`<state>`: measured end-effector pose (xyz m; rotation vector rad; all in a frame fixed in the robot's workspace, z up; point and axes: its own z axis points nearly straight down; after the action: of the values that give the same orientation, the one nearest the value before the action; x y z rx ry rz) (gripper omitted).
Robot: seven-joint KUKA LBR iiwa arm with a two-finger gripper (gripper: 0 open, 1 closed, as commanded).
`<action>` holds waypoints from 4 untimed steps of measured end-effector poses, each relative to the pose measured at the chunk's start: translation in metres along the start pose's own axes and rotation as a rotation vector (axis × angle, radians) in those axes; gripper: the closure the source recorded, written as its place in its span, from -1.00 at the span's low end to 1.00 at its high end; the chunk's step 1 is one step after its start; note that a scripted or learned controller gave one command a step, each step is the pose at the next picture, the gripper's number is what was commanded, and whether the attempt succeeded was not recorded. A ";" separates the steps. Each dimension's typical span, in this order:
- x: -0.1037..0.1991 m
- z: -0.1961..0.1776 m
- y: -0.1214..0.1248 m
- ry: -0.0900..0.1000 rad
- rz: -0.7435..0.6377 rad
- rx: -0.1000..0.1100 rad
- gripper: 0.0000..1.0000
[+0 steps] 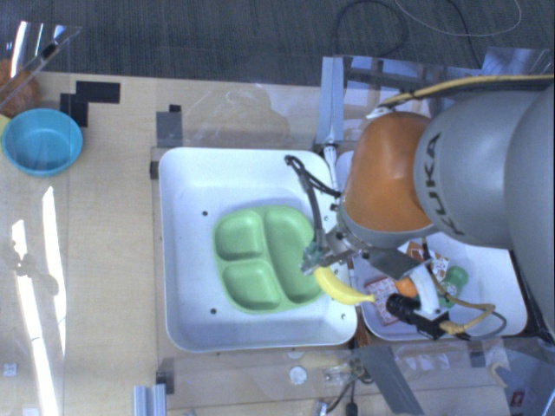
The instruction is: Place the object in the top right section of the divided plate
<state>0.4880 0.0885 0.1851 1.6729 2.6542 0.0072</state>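
The green divided plate (260, 258) lies in the left white bin (186, 232), with two smaller sections on its left and one long section on its right. My gripper (316, 262) hangs over the plate's right rim, under the orange wrist band (386, 176). It is shut on the upper end of a yellow banana (343, 289). The banana slants down to the right, over the plate's lower right corner and the wall between the two bins.
The right bin (499, 315) holds several small items, among them a green one (454, 277) and an orange one (406, 288), partly hidden by the arm. A blue bowl (42, 141) stands on the bench at the far left. A black cable (303, 180) runs beside the wrist.
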 end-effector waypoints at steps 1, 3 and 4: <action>-0.001 -0.011 0.002 -0.001 0.000 -0.006 1.00; 0.009 -0.011 0.007 -0.001 -0.056 -0.005 1.00; 0.008 -0.022 0.009 -0.002 -0.058 -0.011 1.00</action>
<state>0.4923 0.0995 0.2072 1.5919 2.6949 0.0201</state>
